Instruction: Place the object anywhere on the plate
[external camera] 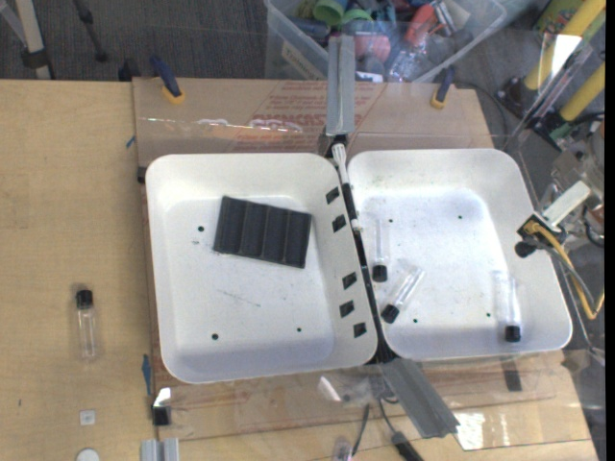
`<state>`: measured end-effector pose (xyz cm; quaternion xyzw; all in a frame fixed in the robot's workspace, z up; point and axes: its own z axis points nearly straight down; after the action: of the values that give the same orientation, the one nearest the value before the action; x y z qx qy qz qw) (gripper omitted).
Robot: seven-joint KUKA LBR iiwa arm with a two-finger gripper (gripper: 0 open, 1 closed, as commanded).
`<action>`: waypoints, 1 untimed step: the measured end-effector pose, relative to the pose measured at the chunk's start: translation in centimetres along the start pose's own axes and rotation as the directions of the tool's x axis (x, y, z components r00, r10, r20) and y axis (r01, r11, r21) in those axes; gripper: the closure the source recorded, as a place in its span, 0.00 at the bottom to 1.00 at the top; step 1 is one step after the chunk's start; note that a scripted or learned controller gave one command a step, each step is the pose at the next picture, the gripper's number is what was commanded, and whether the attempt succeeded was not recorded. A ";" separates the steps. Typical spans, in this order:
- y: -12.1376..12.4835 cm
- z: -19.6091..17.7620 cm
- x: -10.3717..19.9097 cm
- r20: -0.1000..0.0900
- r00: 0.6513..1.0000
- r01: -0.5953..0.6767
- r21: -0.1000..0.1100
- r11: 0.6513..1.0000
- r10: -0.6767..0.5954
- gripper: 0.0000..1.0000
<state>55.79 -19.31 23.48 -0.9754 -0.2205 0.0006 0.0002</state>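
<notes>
A black ribbed plate (262,231) lies flat in the left bin (183,344), toward its back. In the right bin (480,176) lie three clear vials with black caps. One vial (378,253) rests near the divider. A second vial (404,291) lies slanted just below it. The third vial (505,305) sits near the front right corner. All three lie on the bin floor with nothing touching them.
Another clear vial (86,320) lies on the wooden bench left of the bins. A clear tub of colourful items (384,8) stands behind them. Black tabs (346,253) line the divider. A bracket with a yellow cable (543,227) hangs past the right bin's edge.
</notes>
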 end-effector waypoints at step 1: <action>-7.5 14.6 -3.4 -0.011 1.000 0.015 0.000 1.000 -0.015 1.00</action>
<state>49.48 -14.01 8.90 -0.9737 -0.2279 -0.0046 0.0013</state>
